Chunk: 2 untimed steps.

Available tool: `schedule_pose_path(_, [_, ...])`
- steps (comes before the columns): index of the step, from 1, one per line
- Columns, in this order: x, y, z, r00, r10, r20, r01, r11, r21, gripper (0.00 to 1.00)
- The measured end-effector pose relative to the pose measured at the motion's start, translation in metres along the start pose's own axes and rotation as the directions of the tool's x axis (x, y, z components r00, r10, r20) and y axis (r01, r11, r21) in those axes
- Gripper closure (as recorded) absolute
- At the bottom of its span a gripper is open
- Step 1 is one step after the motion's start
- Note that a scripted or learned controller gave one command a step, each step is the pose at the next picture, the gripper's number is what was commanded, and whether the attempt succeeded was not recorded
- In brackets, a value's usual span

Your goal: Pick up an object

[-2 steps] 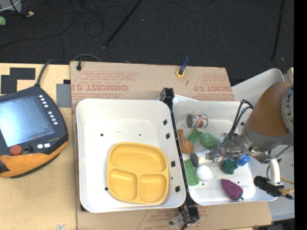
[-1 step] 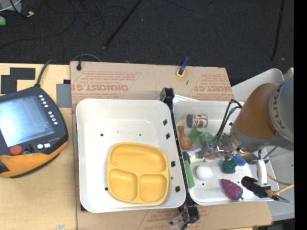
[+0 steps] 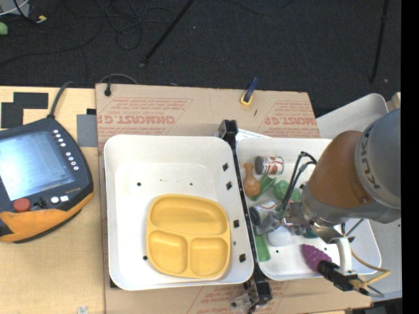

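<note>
Leftmost, a grey-and-orange teach pendant (image 3: 39, 175) with a lit screen, lying on the bench. Next, the left white bin (image 3: 131, 175), holding a yellow divided plate (image 3: 188, 234) towards its near side. Right of the divider, the right bin (image 3: 291, 267), crowded with small things: a brown pear-shaped piece (image 3: 251, 183) by the divider, a small tin can (image 3: 269, 166) on its side just beside it, a green item (image 3: 282, 190) below the can, a green stick (image 3: 262, 247) along the divider, and a purple knobbly object (image 3: 315, 255) near the front rim. Above these, reaching in from the right, the grey arm (image 3: 347, 175) with the gripper (image 3: 272, 222) low among the clutter near the green stick. Largely hidden under the wrist, so impossible to tell whether released, clenched or grasping anything.
</note>
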<state>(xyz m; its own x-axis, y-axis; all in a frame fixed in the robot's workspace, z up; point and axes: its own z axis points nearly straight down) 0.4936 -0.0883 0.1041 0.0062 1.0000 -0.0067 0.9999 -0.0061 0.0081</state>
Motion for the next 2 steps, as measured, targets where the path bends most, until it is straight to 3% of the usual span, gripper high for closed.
schedule_pose_path(1, [0.0725,-0.0181,-0.0879,1.000,-0.008,-0.007,0.008,1.000,0.007,0.00])
schedule_pose_path(2, [0.0708,-0.0178,-0.0933,1.000,-0.005,-0.009,0.005,1.000,0.013,1.00])
